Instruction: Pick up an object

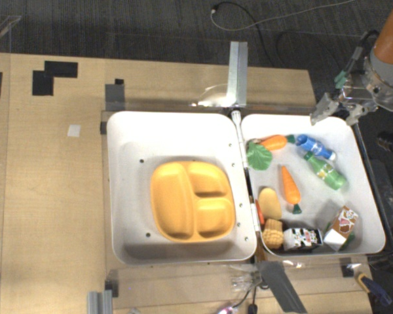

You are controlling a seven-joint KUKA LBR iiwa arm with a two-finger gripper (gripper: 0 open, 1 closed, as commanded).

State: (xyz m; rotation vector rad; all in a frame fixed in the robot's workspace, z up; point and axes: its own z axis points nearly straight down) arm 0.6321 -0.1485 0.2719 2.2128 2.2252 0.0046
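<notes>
The gripper (336, 111) hangs released above the right bin's (367, 175) far right corner, grasping nothing, with the blue bottle (315, 147) nearest, just left and nearer. That bin also holds one green bottle (327, 173), two carrots (289, 187), a potato (270, 203), corn (272, 233) and two cartons (340, 227). The left bin (128, 175) holds one yellow divided tray (192, 199).

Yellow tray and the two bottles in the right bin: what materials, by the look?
Yellow tray: likely moulded plastic, matte to satin; uniform colour, soft rounded compartment edges. Blue bottle and green bottle: probably glossy translucent plastic; small highlights, pale label bands. Too small to be sure.
</notes>
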